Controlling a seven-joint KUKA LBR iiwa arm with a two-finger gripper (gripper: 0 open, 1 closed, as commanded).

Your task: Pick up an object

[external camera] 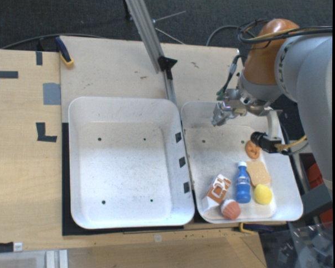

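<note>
Metal two-finger gripper [220, 118] above right white bin's [204, 152] far edge, holding nothing, finger state indiscernible, blue plastic bottle [243, 183] near front corner.

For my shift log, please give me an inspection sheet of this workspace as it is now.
Surface: wooden bench bearing left bin and right bin.
Job's things: blue bottle, yellow ball, tan block, orange-white carton, pink ball, orange piece, all in right bin.
Clutter: blue-yellow clamp, grey tape patches.
Grippers: gripper above right bin's far end, holding nothing seen.
Cables: black cables on arm.
Surroundings: dark floor, metal pole.
</note>
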